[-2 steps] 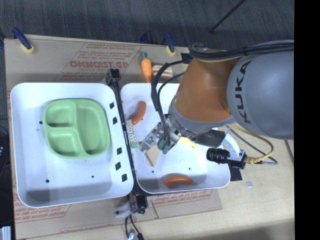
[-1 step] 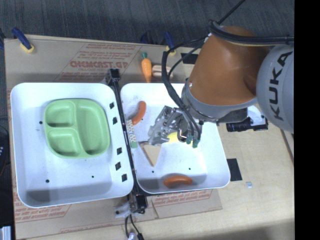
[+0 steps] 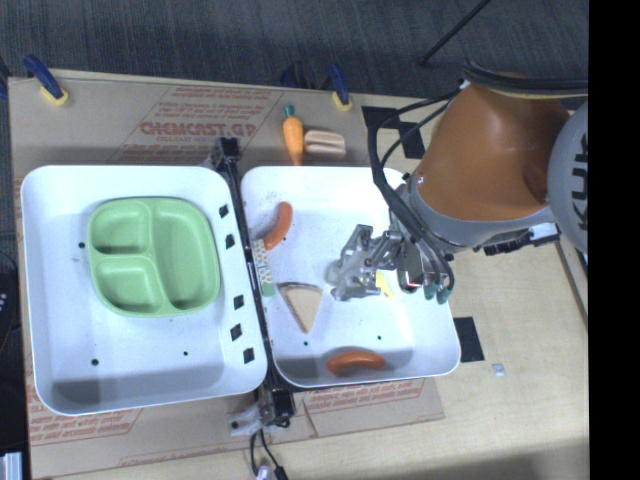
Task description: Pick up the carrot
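The carrot [image 3: 292, 138] is small and orange with a green top. It lies on the cardboard just behind the right bin [image 3: 425, 320], outside both bins. My gripper [image 3: 346, 268] hangs over the middle of the right bin, well in front of and to the right of the carrot. Nothing shows in its grasp. A small yellow piece [image 3: 386, 284] sits right beside the gripper's body.
A tan block [image 3: 324, 144] rests next to the carrot. The right bin holds an orange-red sausage [image 3: 279, 224], a pale wedge [image 3: 301, 305] and another sausage [image 3: 355, 361] at its front wall. A green divided plate [image 3: 155, 255] lies in the left bin.
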Robot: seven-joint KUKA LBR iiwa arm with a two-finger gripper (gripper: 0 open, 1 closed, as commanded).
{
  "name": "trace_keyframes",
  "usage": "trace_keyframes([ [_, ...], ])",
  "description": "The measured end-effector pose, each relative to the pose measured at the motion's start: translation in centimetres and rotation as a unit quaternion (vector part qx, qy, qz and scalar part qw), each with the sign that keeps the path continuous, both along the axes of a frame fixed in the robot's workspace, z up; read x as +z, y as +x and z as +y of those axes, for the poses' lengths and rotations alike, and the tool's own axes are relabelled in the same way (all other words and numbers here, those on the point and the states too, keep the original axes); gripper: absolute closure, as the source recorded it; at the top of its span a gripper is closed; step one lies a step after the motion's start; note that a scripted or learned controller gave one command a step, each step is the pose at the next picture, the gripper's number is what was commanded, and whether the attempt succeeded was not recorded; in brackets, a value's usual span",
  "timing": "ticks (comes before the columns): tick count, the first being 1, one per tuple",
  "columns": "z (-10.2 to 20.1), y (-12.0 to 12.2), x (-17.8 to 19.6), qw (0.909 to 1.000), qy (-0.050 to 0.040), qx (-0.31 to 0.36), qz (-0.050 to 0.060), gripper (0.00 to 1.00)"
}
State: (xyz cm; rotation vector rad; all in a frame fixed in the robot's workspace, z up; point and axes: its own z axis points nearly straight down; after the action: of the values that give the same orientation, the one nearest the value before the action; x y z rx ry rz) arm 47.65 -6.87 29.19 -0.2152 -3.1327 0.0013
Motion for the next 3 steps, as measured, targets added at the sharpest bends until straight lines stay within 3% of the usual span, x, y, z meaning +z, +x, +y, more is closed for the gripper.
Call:
trace_keyframes([
  [1, -11.4, 0.0, 3.6, 0.9868, -0.0008, 0.162, -0.001, 1.0],
  [2, -2.2, 2.9, -3.7, 0.9693, 0.0007, 0.246, 0.0, 1.0],
  [3, -10.9, 5.4, -1.9, 0.9906, -0.0007, 0.137, -0.002, 1.0],
])
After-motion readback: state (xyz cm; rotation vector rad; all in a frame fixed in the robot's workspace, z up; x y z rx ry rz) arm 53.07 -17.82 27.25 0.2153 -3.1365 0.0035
